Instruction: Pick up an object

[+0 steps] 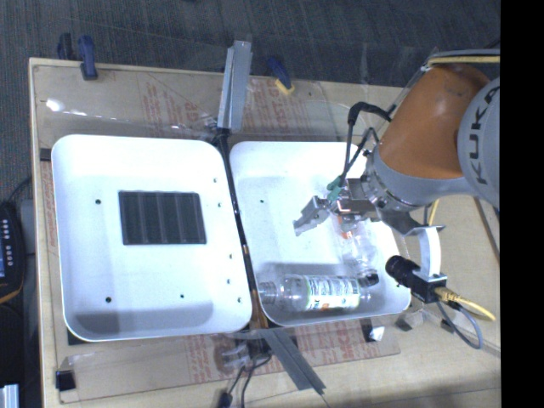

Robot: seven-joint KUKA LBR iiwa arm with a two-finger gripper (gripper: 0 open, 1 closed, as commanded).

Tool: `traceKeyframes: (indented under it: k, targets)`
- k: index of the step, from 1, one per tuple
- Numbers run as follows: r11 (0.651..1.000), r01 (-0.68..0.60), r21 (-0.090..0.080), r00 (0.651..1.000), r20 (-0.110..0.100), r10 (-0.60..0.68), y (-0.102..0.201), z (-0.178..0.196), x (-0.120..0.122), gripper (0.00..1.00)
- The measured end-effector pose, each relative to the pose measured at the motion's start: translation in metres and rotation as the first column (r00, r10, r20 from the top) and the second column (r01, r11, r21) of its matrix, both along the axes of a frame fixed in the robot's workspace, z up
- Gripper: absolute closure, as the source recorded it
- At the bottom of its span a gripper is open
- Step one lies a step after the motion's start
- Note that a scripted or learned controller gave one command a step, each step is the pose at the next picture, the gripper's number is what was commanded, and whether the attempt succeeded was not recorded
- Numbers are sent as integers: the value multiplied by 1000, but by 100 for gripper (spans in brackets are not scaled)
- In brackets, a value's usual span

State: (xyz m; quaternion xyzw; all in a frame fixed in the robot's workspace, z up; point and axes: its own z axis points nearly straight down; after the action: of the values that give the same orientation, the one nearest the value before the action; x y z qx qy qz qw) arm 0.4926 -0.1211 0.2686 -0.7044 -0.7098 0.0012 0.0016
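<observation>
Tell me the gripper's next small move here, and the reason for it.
Probably shift toward the near wall and descend: the gripper hangs over bare floor of the right bin, while the clear bottle lies on its side along the bin's near edge, untouched.

A clear plastic bottle (319, 292) with a printed label lies on its side along the near wall of the right bin (263, 185), dark cap toward the right. A second clear item (357, 246) (too blurred to identify) lies just above it.
</observation>
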Motion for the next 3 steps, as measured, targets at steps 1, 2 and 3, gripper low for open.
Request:
traceKeyframes:
  k: [1,2,3]
  targets:
    - [1000,-3,-2,1000,2,3,-64,-8,27,0]
    - [984,-180,-1,984,2,180,-89,-42,73,0]
    - [934,-356,-3,934,5,356,-88,-61,94,0]
